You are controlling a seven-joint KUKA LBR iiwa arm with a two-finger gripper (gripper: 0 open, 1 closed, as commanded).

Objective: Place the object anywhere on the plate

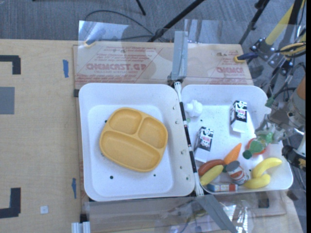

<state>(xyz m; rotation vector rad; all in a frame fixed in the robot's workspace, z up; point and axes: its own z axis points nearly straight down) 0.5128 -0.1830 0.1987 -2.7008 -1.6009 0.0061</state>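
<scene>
Since the yellow three-compartment plastic plate [134, 139] lies bare, nothing is delivered; the claw [278, 126] state cannot be told.

Pincer [278, 126] blurred at right bin [221, 93] edge; arm cut off by frame edge.

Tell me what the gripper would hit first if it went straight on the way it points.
Probably the red toy with a green top, right below the gripper in the right bin; depth is unclear.
</scene>
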